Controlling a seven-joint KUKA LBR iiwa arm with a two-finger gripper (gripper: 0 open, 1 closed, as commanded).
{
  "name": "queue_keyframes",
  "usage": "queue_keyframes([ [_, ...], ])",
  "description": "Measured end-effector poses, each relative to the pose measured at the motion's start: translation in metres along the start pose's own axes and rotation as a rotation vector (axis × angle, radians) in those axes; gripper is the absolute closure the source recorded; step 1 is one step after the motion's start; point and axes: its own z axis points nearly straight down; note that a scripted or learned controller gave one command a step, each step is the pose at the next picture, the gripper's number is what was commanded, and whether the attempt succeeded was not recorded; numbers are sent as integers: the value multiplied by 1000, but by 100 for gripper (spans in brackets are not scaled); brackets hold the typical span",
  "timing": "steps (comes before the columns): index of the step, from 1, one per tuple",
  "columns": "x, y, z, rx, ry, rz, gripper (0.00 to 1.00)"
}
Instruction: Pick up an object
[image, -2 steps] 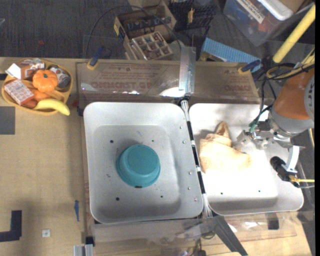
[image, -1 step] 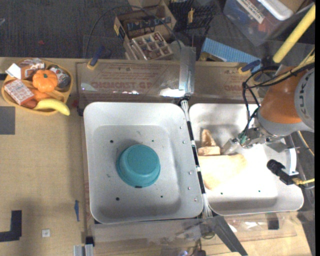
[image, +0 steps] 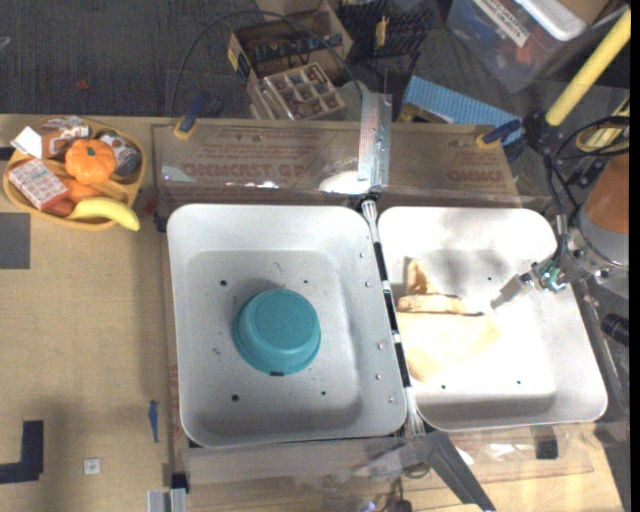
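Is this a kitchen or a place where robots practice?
Probably a robot practice lab. Two white bins sit on a bench, a teal bowl lies in one, and a robot's tool reaches into the other.

Grey KUKA arm enters from the camera view's right edge, w/ its orange band at approx. mid-height of that edge, just above the grey wrist section. Wrist sits over the right rim of the right-hand bin on the desk, upper half of that rim. From there the two-finger gripper reaches left and slightly down into that bin, slim and tilted, tip low over the bin floor, right of centre. Greenish fitting shows where gripper meets wrist. Tip too small and blurred to read.
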Motion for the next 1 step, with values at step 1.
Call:
queue_keyframes([
  [1, 51, 16, 61, -6, -5, -174, 0],
])
